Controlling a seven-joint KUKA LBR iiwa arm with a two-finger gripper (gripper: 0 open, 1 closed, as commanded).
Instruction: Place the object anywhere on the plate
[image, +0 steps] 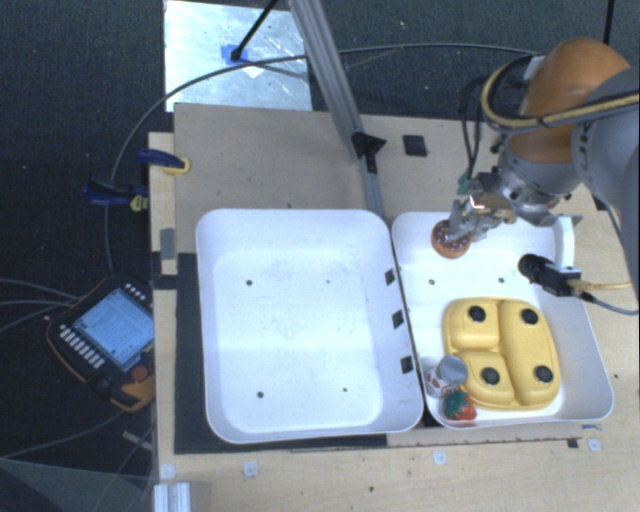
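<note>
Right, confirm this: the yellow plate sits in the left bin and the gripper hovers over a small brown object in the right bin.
Not quite. The camera view shows the yellow plate in the right bin, not the left. The gripper does hover over the small brown object there.

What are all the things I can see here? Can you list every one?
white bins: two, white, side by side on the bench; left bin, right bin
plate: one, yellow, with sections, in the right bin toward the near end
small brown object: one, brownish, at the far end of the right bin, right under the gripper
small items: a little cluster, grey, red and green, in the right bin's near left corner beside the plate; too small to name
handheld control pad: one, orange and black with a blue screen, on the floor left of the bench
clamps: blue and yellow, at the bench's left edge
gripper: one, on the grey and orange arm, above the brown object
</note>
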